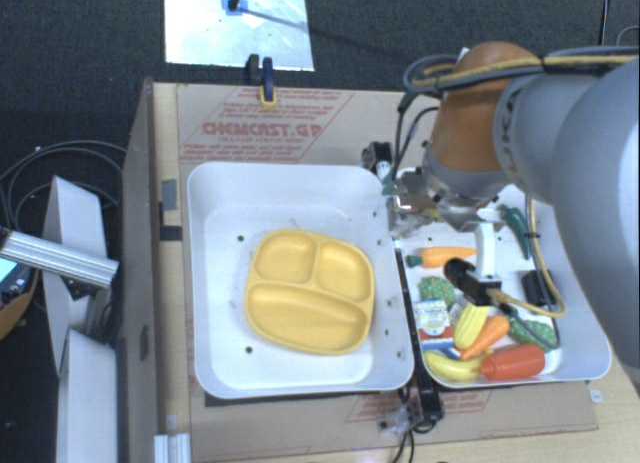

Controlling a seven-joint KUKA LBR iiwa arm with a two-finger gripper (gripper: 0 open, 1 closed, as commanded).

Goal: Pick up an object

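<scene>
Looking down, we see the arm (470, 136) over the right bin (590, 356), covering its far half; we cannot tell how the jaws stand. Corn (467, 323), carrot (490, 334), banana (450, 367) and a red vegetable (515, 361) crowd its near end. A yellow plate (310, 291) lies in the left bin (225, 351).

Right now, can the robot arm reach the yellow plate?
Probably yes. The yellow plate lies uncovered in the left bin, and the arm hangs over the right bin beside it.
</scene>
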